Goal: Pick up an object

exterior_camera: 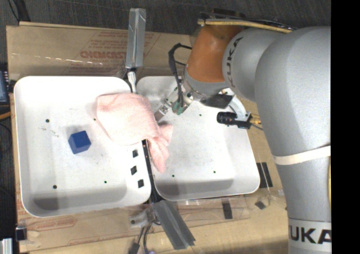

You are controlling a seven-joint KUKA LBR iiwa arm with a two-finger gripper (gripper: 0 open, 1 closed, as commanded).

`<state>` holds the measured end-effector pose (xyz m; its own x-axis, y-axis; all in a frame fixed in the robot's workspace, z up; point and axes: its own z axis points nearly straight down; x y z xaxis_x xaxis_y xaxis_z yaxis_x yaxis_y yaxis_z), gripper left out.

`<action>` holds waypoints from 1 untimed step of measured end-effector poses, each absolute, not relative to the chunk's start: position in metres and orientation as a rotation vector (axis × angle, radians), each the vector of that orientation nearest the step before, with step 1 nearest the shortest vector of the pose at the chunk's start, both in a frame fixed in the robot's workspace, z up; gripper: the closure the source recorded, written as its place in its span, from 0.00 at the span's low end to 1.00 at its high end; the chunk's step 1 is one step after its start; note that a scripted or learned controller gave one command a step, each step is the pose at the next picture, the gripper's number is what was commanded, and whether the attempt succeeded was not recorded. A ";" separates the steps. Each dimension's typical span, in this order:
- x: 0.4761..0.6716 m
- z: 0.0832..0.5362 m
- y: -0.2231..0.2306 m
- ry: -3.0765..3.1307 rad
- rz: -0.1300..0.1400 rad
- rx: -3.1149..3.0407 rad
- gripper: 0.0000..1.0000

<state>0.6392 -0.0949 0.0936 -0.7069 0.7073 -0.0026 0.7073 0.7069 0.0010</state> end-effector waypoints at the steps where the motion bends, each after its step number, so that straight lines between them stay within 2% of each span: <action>1: 0.642 0.094 -0.092 2.959 0.000 1.040 0.00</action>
